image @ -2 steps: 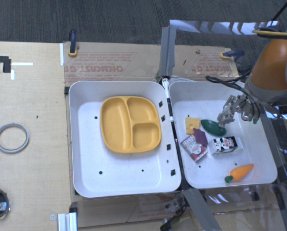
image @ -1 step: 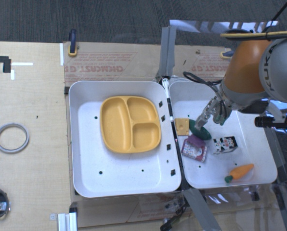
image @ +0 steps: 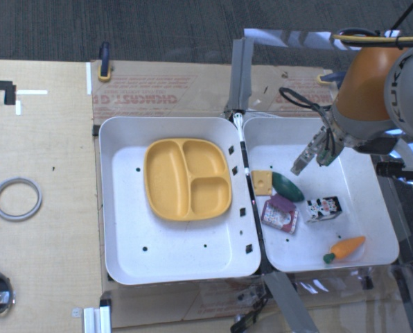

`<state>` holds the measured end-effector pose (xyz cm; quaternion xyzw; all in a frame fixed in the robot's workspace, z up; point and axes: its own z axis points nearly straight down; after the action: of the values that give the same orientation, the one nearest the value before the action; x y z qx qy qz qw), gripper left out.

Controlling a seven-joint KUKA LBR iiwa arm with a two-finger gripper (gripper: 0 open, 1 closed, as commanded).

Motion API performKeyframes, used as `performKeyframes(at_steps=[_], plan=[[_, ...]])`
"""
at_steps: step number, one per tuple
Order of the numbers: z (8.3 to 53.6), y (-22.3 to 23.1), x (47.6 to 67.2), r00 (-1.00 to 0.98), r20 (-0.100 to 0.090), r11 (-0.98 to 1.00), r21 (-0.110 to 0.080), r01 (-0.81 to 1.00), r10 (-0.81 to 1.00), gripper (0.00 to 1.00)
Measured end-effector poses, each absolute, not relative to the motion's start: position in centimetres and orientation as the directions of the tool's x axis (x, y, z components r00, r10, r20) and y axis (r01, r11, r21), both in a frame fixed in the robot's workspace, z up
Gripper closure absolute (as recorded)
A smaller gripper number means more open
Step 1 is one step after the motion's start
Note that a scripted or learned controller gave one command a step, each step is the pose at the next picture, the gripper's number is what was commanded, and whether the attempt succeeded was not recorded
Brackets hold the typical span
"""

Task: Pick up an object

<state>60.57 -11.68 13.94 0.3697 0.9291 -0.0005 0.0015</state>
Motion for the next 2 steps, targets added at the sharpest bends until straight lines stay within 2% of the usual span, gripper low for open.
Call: performKeyframes(at_steps=[1,2], plan=[[9.7,-14.3,57.4,-0.499,-0.001,0.499,-0.001,0.866,0.866,0.00],[13.9,-11.3,59.7,-0.043,-0.002,0.043,-0.001,0.999,0.999,0.00]])
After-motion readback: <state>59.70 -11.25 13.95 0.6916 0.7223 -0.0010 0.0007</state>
